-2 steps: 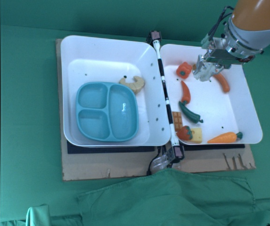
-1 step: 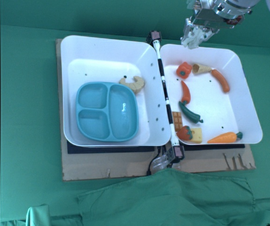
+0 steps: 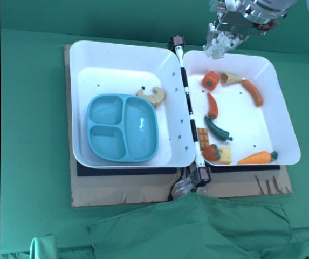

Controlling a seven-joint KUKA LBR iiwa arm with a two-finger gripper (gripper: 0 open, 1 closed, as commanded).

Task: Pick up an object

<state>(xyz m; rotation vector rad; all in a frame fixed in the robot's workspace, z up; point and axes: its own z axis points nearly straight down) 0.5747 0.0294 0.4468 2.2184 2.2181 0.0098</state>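
The gripper [image 3: 217,46] hangs over the far rim of the right bin [image 3: 283,128], close to that bin's far-left corner and just beside the divider where the two bins meet. Its pale fingers point down, but from this slanted view I cannot tell whether they stand apart or together; nothing is seen between them.

The nearest candidate is the red pepper [image 3: 210,80], which lies in the right bin just toward the near side of the gripper, almost straight below it in the picture and slightly toward the divider. It is a compact, rounded piece with no strong long axis, so the approach angle probably matters little. Just beside it, toward the bin's right edge, sits the small cone-shaped piece [image 3: 229,79], and next to that the orange sausage [image 3: 253,91], whose long axis slants from the far-left toward the near-right.

Further toward the near edge lie the red chilli [image 3: 212,106], running roughly far to near, then the dark green cucumber [image 3: 217,129] on a diagonal. By the near-left corner sit a strawberry [image 3: 211,152] touching a yellow cheese block [image 3: 225,155], and a carrot [image 3: 258,157] lies along the near edge.

The left bin [image 3: 84,63] holds a blue divided plate [image 3: 123,127] and a tan pastry [image 3: 153,95], both well apart from the gripper across the divider.

As I judge it, the coming move turns on a short travel toward the near side and a descent onto the red pepper.
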